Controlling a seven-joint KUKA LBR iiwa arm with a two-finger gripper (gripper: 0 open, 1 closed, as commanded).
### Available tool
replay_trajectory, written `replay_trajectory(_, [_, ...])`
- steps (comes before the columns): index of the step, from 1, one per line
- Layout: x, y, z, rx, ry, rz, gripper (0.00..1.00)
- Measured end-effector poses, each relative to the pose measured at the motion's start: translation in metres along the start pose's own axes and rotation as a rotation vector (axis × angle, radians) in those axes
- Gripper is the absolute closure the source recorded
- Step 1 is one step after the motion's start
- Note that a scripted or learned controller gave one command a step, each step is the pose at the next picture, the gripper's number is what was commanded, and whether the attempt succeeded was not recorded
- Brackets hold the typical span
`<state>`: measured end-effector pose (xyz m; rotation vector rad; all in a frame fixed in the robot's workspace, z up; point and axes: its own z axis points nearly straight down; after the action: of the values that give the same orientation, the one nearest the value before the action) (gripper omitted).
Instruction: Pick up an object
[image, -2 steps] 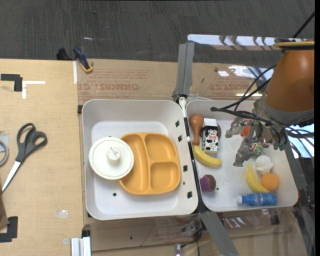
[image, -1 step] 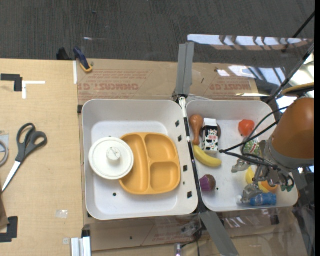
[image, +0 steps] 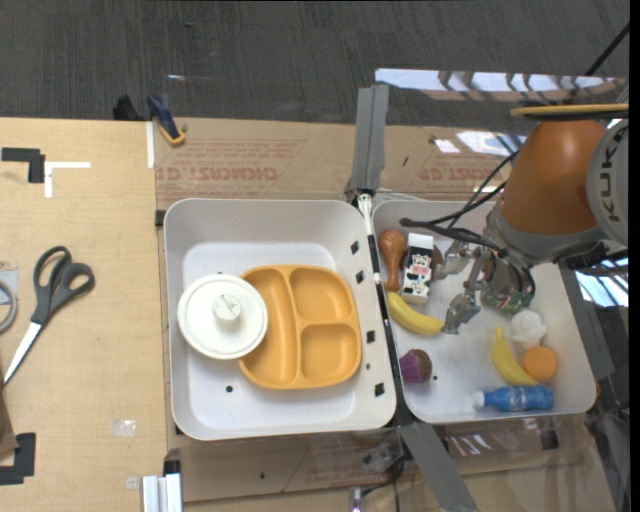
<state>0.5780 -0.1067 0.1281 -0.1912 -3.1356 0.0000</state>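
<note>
So the grey arm with the orange band (image: 556, 185) was reaching in from the right over the right shallow white bin (image: 580, 395), with its two-finger gripper (image: 462, 312) hanging low above the bin floor, just right of a yellow banana (image: 412, 315). Couldn't tell how the gripper was set, too dark and cluttered around the tip, and nothing looked caught in it.

In that same bin: a small white carton with black cow spots (image: 418, 272) near the far left corner, a brown rounded thing (image: 391, 246) just left of it, and a purple and brown onion-like ball (image: 414, 366) near the front. Over on the right sat a second yellow banana (image: 507, 360) touching an orange ball (image: 540, 362), a white lumpy object (image: 526, 326) just behind them, and a blue plastic bottle (image: 514, 399) lying flat at the front.

The left white bin (image: 185, 400) had a yellow three-section plate (image: 305, 330) with a round white lid (image: 222, 316) overlapping its left edge.

Black-handled scissors (image: 48, 290) lay out on the wooden bench (image: 80, 380)
</note>
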Motion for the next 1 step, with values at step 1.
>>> replay_trajectory(1, [0.0594, -0.0111, 0.0389, 0.000, 0.003, 0.115, 0.00])
